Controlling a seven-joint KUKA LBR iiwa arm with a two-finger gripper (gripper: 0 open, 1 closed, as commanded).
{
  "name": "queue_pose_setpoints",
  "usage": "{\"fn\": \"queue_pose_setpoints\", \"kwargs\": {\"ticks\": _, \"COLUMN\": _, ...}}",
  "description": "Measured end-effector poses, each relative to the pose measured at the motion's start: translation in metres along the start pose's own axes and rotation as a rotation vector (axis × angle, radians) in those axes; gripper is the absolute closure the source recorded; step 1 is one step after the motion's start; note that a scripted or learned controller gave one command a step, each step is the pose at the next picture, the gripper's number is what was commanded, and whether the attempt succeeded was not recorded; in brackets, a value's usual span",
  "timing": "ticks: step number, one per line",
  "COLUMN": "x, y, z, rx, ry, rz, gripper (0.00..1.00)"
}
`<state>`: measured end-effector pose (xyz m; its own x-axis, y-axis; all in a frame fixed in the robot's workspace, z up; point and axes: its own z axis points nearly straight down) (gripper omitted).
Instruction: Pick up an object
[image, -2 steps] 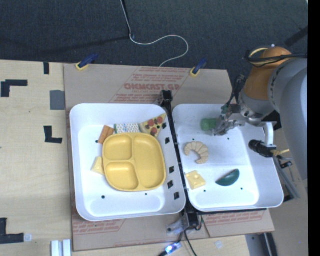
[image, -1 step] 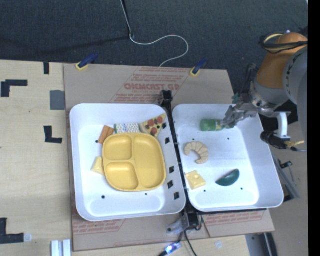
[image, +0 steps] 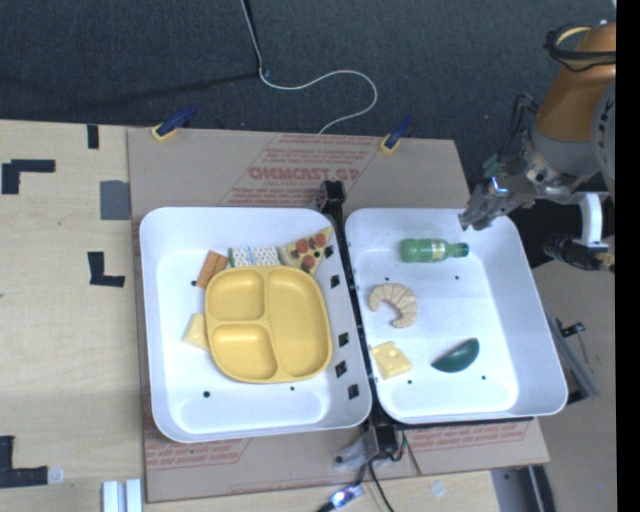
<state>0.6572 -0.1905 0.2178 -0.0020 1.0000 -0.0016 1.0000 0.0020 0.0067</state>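
Nearest the camera, in the right bin (image: 520, 300): a yellow cheese wedge (image: 391, 359) by the near-left corner, and a dark green leaf-shaped piece (image: 456, 355) to its right, close to the near edge.

Mid-bin, toward the left wall: a croissant (image: 394, 303), tan and curved.

Far edge of that bin: a small green bottle (image: 432, 250) lying on its side, cap pointing to the right wall.

Left bin (image: 165, 300): a yellow divided plate (image: 268, 323) takes the middle. Small toy foods are tucked behind it along the far side, among them what looks like a pizza slice (image: 308, 249).

Gripper (image: 478, 216) hangs over the far-right corner of the right bin, just beside the bottle's cap end and apart from it. Nothing between the fingers; spread or pressed together, cannot tell at this angle.

Likeliest target, judging by nearness: the bottle.

- Probably light, stiff plastic with a smooth, slippery skin.
- Round body, so it may roll if nudged from one side.
- Best hold looks to be across the middle of the body, fingers square to its long axis. The cap end seems too narrow.

The croissant seems the more forgiving alternative: ridged, and it sits flat.
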Motion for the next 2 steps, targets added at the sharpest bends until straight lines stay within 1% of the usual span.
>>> {"fn": "queue_pose_setpoints", "kwargs": {"ticks": 1, "x": 0.001, "y": 0.001, "z": -0.007, "rx": 0.006, "ry": 0.002, "rz": 0.001, "gripper": 1.0}}
{"fn": "queue_pose_setpoints", "kwargs": {"ticks": 2, "x": 0.057, "y": -0.001, "z": 0.004, "rx": 0.009, "ry": 0.003, "rz": -0.004, "gripper": 1.0}}
